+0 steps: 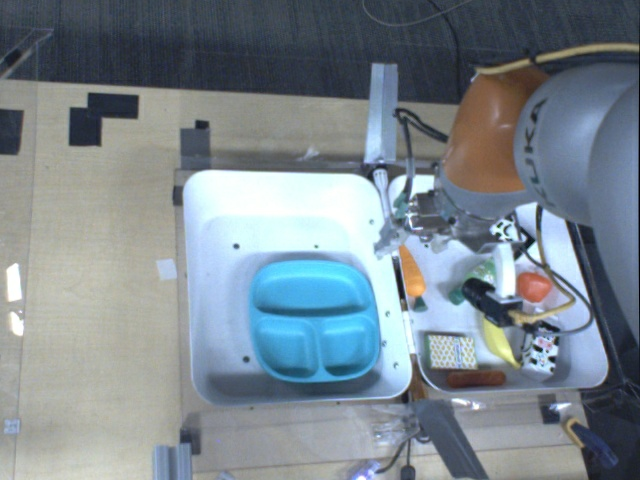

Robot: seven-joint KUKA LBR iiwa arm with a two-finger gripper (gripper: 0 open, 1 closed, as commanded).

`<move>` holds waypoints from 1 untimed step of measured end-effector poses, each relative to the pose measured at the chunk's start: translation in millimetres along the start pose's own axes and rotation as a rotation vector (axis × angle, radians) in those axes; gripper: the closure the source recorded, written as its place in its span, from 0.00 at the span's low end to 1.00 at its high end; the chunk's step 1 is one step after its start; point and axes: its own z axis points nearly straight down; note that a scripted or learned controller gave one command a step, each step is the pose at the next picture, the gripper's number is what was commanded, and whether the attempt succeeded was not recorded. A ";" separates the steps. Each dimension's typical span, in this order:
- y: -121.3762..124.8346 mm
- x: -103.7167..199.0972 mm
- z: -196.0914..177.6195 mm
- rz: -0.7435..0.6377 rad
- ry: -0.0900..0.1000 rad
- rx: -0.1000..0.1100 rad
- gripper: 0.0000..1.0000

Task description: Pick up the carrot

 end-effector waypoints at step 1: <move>-7.4 3.9 1.1 0.027 0.000 0.003 0.00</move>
